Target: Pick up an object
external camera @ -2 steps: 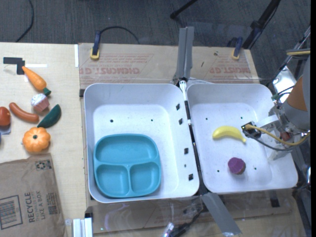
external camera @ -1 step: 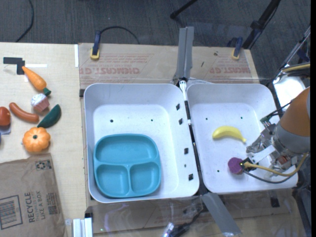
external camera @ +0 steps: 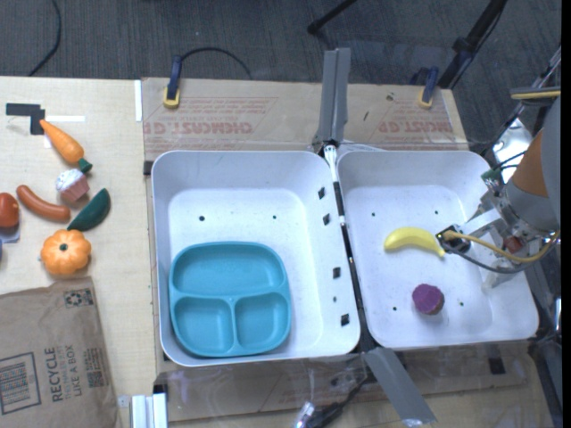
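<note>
A yellow banana (external camera: 413,240) lies in the middle of the right bin (external camera: 393,172), its right tip close to the arm's hardware. A small round purple object (external camera: 428,299) sits just below it, nearer the front wall. My gripper (external camera: 501,250) hangs over the right edge of this bin, to the right of the banana and above and to the right of the purple object. Nothing shows between its fingers.
The left bin (external camera: 232,172) holds a blue divided tray (external camera: 230,298) at its front. On the bench at far left lie toy foods: a carrot (external camera: 64,142), a sausage (external camera: 41,203), a pumpkin (external camera: 65,251) and a green piece (external camera: 90,210). A cardboard box (external camera: 49,355) sits below them.
</note>
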